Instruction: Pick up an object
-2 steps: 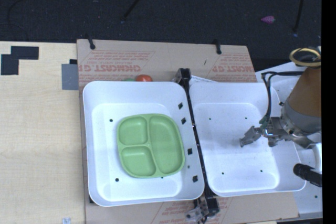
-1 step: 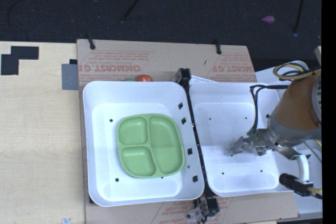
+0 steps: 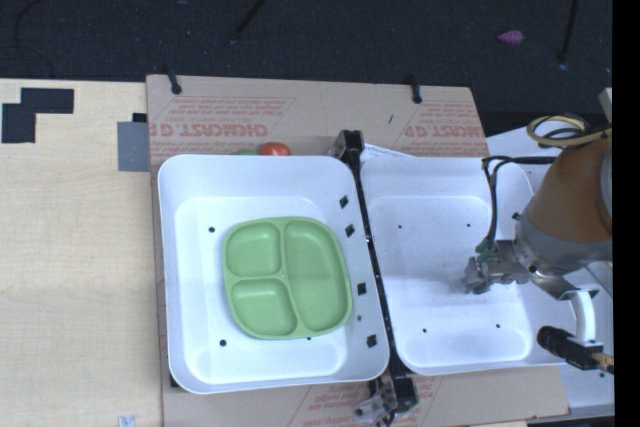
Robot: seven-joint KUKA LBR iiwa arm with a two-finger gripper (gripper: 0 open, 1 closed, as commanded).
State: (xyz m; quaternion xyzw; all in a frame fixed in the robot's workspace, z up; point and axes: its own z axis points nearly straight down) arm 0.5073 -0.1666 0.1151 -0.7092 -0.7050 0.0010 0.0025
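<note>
Camera view shows the grey arm [image 3: 570, 215] with its orange band reaching in from the right, its end effector [image 3: 483, 275] low over the floor of the right bin [image 3: 440, 225], near that bin's right wall. Whether the end effector is released or clenched cannot be told, since its tip is small and dark against the white plastic, and nothing can be made out between its parts. The floor of the right bin around the end effector shows a few small dark marks. Well to the left of the end effector, across the black divider [image 3: 365, 255] where the two bins meet, the left bin [image 3: 190, 205] holds a green divided plate [image 3: 287, 277], lying flat near that bin's middle with its three compartments facing up. Farther from the end effector, up and to the left past the far rim of the left bin, a small red-orange round object [image 3: 274, 150] sits on the cardboard sheet [image 3: 300, 115] that lies under both bins, with a hint of green just beside it. The cardboard rests on a pale wooden worktop [image 3: 70, 265] that stretches out to the left.
</note>
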